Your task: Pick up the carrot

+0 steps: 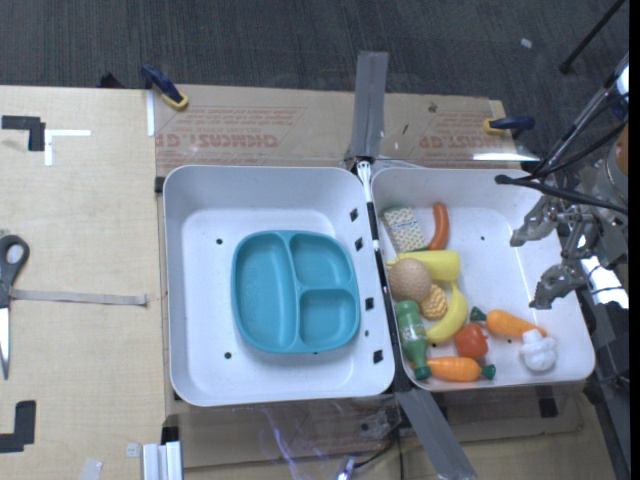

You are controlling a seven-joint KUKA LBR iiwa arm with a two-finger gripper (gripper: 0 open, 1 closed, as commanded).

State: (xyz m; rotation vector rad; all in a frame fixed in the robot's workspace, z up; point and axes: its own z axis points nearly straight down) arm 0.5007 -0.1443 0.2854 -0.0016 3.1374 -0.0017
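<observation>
Approach step judged in hand: tool [548, 258], released and grasping nothing, is held over the right bin [500, 193], the carrot [514, 323] lying just below-left of it; descent and closure called for next.

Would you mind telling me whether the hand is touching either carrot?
Apart. The camera view shows white bin floor between the hand and the nearer carrot.

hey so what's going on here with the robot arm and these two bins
A robot arm reaches in from the right, its gripper hanging over the right bin, holding nothing. That bin holds toy food in a heap: two carrots, one just below the gripper, the other by the front wall, plus a banana and a tomato. The left bin holds a teal divided plate.
</observation>
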